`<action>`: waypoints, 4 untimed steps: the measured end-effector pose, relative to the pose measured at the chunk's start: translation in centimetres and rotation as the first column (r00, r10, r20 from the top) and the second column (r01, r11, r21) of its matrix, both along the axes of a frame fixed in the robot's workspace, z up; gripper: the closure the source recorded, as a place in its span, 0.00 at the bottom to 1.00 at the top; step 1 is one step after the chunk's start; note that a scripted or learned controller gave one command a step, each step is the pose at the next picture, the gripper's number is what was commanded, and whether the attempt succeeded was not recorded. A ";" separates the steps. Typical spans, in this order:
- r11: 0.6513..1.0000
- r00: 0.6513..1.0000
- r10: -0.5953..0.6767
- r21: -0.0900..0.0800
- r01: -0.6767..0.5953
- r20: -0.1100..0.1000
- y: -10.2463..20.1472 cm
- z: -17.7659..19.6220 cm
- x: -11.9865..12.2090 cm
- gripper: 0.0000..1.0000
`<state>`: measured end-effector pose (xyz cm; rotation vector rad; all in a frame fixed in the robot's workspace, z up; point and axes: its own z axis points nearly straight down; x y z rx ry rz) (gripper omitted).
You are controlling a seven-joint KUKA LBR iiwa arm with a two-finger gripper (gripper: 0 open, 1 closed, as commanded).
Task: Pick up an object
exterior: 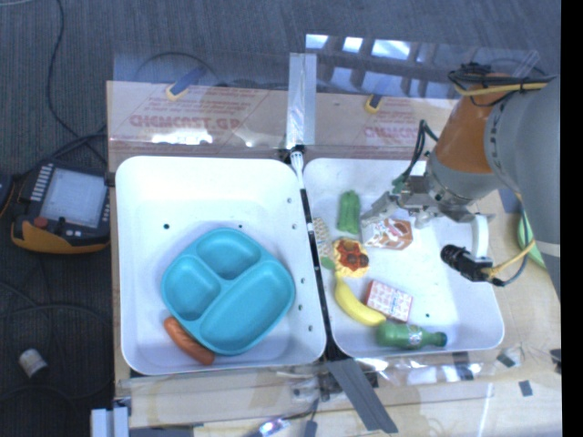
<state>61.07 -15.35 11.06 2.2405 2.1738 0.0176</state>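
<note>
arm low over the right bin, the pick not yet made

the grey arm [510, 144] reached in from the right and its wrist hung low over the upper part of the right bin [474, 330]. the gripper [404, 209] sat just above a crinkled red-and-white packet [390, 234], seemingly touching its top edge; whether the jaws were wide, narrow or closed on anything could not be told from this slant. nothing was seen lifted, so the step in hand looked like the approach or the closing on a target. the packet seemed the likeliest candidate; it lay flat and thin, so the next move probably called for a square descent and a firm pinch on an edge.

other things lay near in the same bin: a green pepper [349, 212] to the packet's left, a yellow banana [355, 305], a small pink box [389, 299] touching the banana, and a green bottle [411, 337] on its side near the front wall.

the left bin [146, 189] held a blue divided plate [229, 288] with an orange carrot [188, 340] tucked against its front rim.

both bins sat on a counter [209, 121] of pale board; around it was dark carpet [137, 16], with cables and a teach pendant [59, 208] on the floor to the left.
</note>
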 end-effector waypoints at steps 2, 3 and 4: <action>0.995 0.995 0.104 -0.004 -0.104 -0.001 0.4 -0.7 -0.5 1.00; 0.997 0.997 0.083 -0.008 -0.083 0.006 4.3 -1.3 -0.9 1.00; 0.989 0.989 0.148 0.005 -0.148 -0.024 8.0 8.3 -1.6 1.00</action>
